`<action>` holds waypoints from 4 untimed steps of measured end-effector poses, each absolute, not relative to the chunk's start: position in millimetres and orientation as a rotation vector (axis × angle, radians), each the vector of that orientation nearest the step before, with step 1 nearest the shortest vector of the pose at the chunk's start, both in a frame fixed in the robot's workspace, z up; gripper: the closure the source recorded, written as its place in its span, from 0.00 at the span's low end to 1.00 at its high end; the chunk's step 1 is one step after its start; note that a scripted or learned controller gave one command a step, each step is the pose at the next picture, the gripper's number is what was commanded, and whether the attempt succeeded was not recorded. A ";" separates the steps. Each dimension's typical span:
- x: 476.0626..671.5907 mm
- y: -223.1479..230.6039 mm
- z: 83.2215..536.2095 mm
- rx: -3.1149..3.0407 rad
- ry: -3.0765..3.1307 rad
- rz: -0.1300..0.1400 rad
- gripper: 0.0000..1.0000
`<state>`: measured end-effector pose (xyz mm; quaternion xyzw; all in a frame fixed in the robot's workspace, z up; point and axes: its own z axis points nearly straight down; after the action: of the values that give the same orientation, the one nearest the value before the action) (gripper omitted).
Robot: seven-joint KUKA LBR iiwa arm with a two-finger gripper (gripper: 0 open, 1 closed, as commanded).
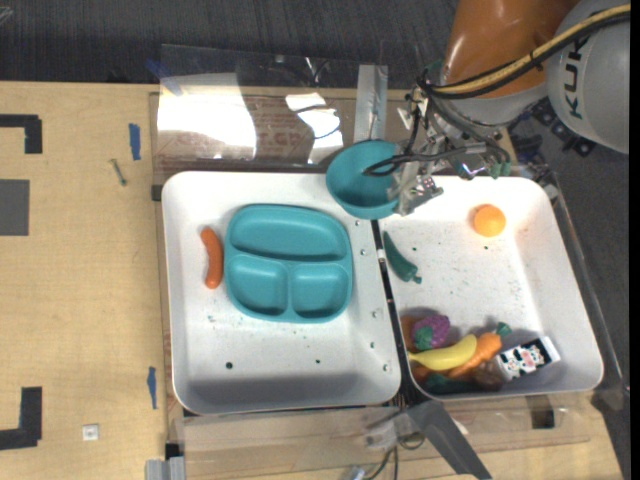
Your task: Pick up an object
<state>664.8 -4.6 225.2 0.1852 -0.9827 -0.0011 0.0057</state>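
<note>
A teal bowl (362,178) hangs tilted over the back of the divider between the two bins. My gripper (410,190) comes down from the upper right and is shut on the bowl's right rim. In the left bin (190,348) lie a teal divided plate (290,261) and an orange sausage (212,258). The right bin (570,298) holds an orange ball (489,220) near its back and a thin green piece (400,261) by its left wall.
At the front of the right bin sits a pile: purple grapes (432,328), a yellow banana (447,355), a carrot (482,347) and a small black-and-white box (526,358). A clear plastic sheet (250,118) lies behind the left bin.
</note>
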 end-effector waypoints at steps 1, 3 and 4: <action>666.7 -3.8 237.0 0.578 -3.085 -0.005 1.00; 668.2 13.6 262.9 0.852 -3.033 -0.001 1.00; 668.2 23.5 277.9 0.954 -3.003 0.000 1.00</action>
<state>668.2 23.5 277.9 0.3026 -0.9531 0.0000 -0.0048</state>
